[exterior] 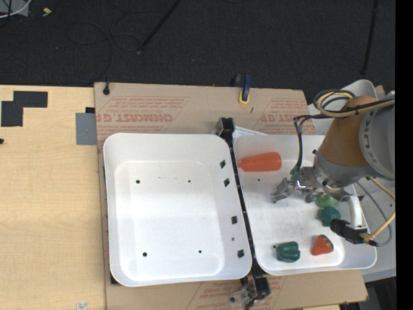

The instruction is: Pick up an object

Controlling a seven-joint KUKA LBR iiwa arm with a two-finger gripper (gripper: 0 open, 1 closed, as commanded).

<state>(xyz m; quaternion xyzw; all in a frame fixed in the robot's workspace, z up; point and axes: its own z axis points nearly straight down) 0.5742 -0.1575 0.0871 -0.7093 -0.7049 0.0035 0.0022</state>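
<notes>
A: Entry one, left side. What stands there?

B: One shallow white bin, the left bin (169, 208), on a cardboard sheet (161, 112). Its floor shows a few dark dots, fittings as far as can be told. A black divider (235, 205) runs between it and its neighbour.

A: Entry two, the right bin?

B: One white bin, the right bin (284, 237). Contents, left to right: one orange carrot-shaped object (260, 162) lying on its side at the far left of the bin; one dark green object (287, 251) at the near edge; one red object (322, 245) just right of it; one more green object (328, 210), partly behind the arm's hardware, shape unclear. Four objects counted.

A: And the arm?

B: One grey arm (361, 147) reaching in from the right. Its gripper (287, 189) sits low over the middle of the right bin, between the carrot and the near items. Whether its jaws are spread or closed cannot be told.

A: Task status?

B: Judged incomplete. No object is seen between the fingers; all four rest in the bin. Selecting, gripping and lifting one remain.
</notes>
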